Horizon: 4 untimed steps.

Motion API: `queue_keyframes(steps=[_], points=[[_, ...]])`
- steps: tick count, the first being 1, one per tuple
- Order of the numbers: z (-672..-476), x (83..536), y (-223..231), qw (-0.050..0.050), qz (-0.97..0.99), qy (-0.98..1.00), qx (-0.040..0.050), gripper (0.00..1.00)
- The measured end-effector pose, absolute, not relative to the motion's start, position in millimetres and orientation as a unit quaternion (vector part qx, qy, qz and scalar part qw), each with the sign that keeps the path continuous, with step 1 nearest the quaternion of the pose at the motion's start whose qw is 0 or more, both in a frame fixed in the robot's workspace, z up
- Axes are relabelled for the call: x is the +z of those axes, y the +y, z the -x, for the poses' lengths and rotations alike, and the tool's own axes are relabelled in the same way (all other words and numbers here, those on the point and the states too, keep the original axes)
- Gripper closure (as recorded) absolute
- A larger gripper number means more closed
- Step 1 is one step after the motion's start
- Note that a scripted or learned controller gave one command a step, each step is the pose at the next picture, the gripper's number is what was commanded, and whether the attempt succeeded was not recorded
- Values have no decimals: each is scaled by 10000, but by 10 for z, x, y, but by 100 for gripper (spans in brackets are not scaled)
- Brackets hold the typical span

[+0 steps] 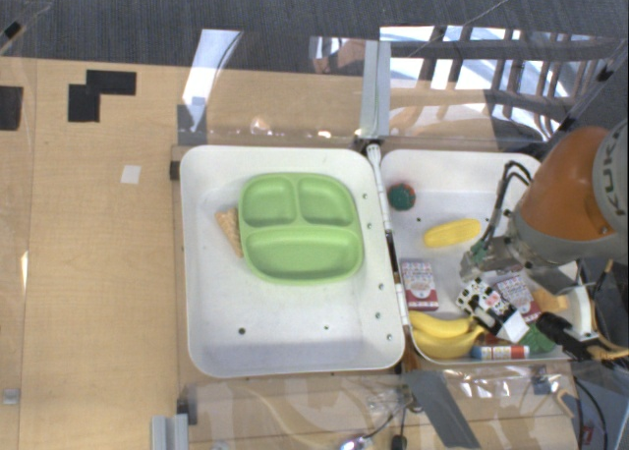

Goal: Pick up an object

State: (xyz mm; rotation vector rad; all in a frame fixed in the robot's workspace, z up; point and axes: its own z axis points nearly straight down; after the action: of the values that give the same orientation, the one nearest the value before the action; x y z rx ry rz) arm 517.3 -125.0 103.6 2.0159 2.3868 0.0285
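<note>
My gripper [484,271] hangs low over the right bin [447,171], below the arm's orange band [568,193]. It sits just right of a yellow lemon-shaped object [451,233] and right above a black-and-white patterned item [479,299]. A small red-and-white box [420,284] lies to its left, and a banana [442,332] lies at the bin's front. A dark green ball [400,196] rests near the bin's back left. The arm hides part of the bin's right side.
The left bin [285,350] holds a green divided plate [298,227] with a tan waffle-like piece [229,230] at its left edge. A red-and-green marker [511,350] and small packets crowd the right bin's front right corner. A metal divider [385,242] separates the bins.
</note>
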Motion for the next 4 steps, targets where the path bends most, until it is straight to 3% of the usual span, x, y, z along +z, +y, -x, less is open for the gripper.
queue_keyframes(steps=[1,2,3,4], points=[[-5537,1858,-283,18,-6630,7486,24,100],[-5660,912,-1215,76,-5959,8030,36,100],[-5708,1650,-1232,40,-4838,8752,16,100],[-5904,907,-1526,83,-4658,8848,29,100]])
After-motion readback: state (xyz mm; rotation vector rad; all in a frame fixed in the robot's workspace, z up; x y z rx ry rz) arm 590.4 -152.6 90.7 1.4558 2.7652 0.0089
